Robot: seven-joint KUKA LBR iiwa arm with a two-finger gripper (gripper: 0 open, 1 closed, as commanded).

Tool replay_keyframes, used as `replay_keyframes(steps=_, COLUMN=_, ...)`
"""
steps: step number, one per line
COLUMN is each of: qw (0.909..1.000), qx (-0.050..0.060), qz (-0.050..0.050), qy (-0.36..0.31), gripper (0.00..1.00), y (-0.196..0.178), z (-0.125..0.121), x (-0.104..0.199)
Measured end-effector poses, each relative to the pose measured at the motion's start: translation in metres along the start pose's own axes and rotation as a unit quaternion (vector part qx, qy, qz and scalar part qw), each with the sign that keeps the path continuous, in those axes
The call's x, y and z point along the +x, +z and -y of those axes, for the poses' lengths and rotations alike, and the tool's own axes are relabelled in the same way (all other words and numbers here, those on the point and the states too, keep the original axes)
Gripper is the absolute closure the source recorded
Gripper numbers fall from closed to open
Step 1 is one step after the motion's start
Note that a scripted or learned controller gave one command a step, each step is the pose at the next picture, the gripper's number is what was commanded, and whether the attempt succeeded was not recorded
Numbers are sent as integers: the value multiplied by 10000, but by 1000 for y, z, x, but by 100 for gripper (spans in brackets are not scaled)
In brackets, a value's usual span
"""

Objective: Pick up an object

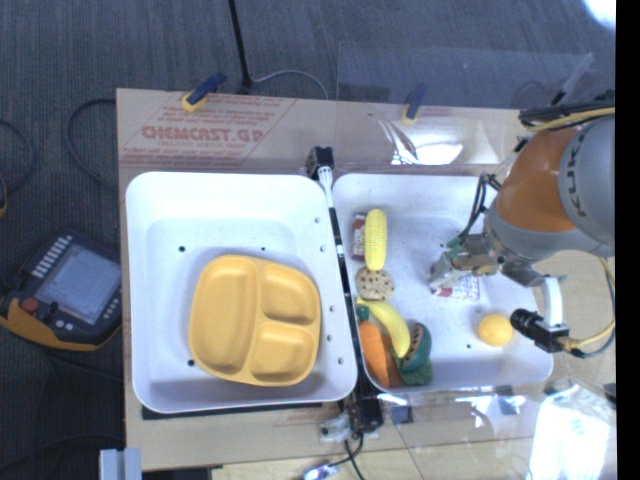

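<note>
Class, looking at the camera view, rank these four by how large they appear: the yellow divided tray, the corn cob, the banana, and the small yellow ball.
1. Yellow divided tray, by far the largest.
2. Corn cob and banana: they look much alike in size, and the banana is partly hidden, so I won't rank them.
3. Small yellow ball, the smallest.

In the right bin (520, 368), a yellow corn cob (375, 238) is lying lengthwise near the left wall, with a brown cookie (374, 285) just below it. A banana (390, 326), carrot (373, 350) and green toy (418, 353) are clustering together; a lemon (494, 329) is sitting apart.
</note>
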State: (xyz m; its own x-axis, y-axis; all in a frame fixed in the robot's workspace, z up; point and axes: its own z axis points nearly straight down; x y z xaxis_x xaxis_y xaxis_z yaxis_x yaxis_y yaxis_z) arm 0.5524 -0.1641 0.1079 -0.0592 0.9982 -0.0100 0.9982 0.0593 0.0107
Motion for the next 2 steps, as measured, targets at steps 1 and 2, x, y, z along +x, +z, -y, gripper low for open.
replay_keyframes(steps=1, qw=9795, qx=92, qz=-28, qy=2011, gripper=100, y=-107, z=15, x=-4)
replay_keyframes(steps=2, qw=9245, qx=98, qz=-8, qy=3810, gripper=100, y=-174, z=57, x=10)
